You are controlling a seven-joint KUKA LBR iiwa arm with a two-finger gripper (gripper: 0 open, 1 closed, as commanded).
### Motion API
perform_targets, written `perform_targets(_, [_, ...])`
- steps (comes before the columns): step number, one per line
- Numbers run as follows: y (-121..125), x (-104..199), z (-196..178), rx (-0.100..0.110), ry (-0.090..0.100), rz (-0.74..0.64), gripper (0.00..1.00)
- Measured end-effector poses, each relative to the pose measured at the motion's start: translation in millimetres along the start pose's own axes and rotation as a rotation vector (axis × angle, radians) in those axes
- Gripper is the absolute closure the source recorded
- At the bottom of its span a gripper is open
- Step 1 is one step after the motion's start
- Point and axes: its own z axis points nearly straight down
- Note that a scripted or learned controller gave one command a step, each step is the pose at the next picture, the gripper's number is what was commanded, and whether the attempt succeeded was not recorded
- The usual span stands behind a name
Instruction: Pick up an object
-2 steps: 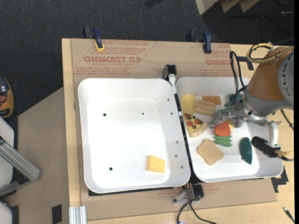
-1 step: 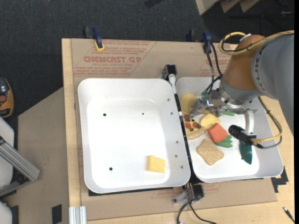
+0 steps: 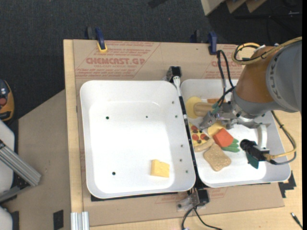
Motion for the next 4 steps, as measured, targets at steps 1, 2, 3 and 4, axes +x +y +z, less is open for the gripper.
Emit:
perform_targets(1, [2.4,-2.0,-13.9,-0.01,-0.005,0.002,1.0])
perform_targets(2, [2.0,-1.3,-13.1,-0.008,-0.003,0.001,0.0])
perform_targets(3, [52.0,14.9,0.1,-0.005,-0.001,-0.003,0.0])
perform_targets(4, [4.2,9.1,0.4,0.001,0.0,0.0,0.0])
